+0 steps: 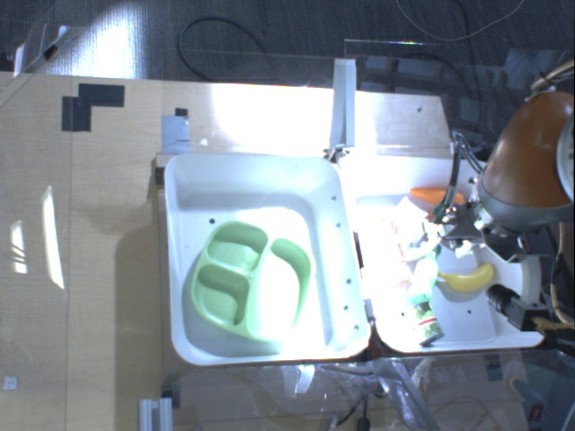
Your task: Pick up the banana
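The yellow banana (pixel 467 279) lies in the right bin (pixel 467 332), near its right side, curved with its ends turned up. My gripper (pixel 446 229) hangs over the middle of that bin, just above and to the left of the banana in the view. Glare and the dark wrist parts blur the gripper's tip. Nothing shows as lifted off the bin floor.
An orange object (pixel 429 194) lies at the back of the right bin. A green and white packet (pixel 424 305) and pale wrappers (pixel 409 241) lie left of the banana. The left bin (pixel 180 196) holds a green divided tray (pixel 250 281). The arm's body (pixel 535 160) overhangs the right edge.
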`<action>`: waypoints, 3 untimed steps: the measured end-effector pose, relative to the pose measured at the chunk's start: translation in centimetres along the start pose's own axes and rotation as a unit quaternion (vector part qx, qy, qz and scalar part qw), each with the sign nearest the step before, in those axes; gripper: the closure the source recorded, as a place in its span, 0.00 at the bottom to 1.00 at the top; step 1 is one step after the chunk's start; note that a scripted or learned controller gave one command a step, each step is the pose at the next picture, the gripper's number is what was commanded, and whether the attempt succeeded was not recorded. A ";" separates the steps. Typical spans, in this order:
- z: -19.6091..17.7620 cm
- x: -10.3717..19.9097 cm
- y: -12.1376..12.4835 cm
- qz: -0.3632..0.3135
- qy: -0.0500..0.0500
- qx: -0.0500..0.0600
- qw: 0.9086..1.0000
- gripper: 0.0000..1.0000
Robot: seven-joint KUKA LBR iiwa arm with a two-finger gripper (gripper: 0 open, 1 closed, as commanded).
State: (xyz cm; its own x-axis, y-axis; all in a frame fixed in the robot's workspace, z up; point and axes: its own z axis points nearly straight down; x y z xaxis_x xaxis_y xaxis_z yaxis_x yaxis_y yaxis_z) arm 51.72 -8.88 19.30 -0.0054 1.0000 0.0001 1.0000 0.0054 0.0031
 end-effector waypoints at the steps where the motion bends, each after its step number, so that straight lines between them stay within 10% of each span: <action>1: -8.2 -8.0 -0.8 -0.015 -0.002 -0.002 1.000 0.00; 2: -12.5 -11.7 -3.0 0.216 -0.001 -0.002 0.976 0.00; 3: -18.7 -10.9 -2.9 0.366 -0.001 -0.001 0.931 0.00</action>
State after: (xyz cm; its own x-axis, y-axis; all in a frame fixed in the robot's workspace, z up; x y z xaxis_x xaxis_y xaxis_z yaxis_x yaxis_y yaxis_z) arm 48.77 -19.82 38.00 0.6772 0.7358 0.0018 0.7358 -0.6772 0.0051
